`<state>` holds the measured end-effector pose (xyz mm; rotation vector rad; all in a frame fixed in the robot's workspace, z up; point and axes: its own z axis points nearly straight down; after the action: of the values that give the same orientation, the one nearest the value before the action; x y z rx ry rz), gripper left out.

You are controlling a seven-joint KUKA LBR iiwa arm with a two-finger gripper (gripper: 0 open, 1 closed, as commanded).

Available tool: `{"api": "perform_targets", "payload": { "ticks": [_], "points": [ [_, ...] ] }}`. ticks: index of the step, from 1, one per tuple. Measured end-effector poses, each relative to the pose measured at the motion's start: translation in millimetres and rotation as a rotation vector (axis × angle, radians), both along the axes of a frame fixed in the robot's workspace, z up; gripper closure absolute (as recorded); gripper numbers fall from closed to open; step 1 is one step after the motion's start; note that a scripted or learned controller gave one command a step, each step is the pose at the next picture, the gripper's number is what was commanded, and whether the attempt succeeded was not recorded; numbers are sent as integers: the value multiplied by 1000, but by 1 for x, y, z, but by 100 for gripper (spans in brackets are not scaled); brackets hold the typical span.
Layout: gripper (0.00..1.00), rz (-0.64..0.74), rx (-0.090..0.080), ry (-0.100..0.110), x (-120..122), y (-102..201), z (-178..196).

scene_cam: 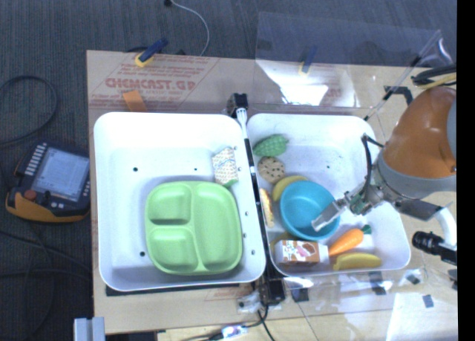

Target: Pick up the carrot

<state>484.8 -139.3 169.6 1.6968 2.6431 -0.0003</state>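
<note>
Claw [326,218] state cannot be determined; its tip appears to rest on the blue bowl [304,208] rim, just beside the carrot [346,241]. Carrot lies in the right bin [386,206] near the front wall, between bowl, banana [358,261] and juice carton [300,252]. Little clearance remains around it.

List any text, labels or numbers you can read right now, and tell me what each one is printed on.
"CHEMCAST GP", red print seen upside down, my best reading: on the brown protective sheet under the bins.
Juice carton in the right bin, beside the carrot: label print too small to read.
Snack packet in the left bin: print blurred.
Handheld pendant on the floor: screen unreadable.
</note>
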Motion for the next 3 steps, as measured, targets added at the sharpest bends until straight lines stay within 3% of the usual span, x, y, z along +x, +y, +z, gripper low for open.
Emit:
{"api": "perform_targets", "payload": {
  "ticks": [1, 2, 3],
  "points": [
    [0, 89, -4, -16, 5, -31, -77],
    [0, 666, -27, -51, 18, -40, -72],
    [100, 660, -52, -84, 30, -43, -53]
  ]
}}
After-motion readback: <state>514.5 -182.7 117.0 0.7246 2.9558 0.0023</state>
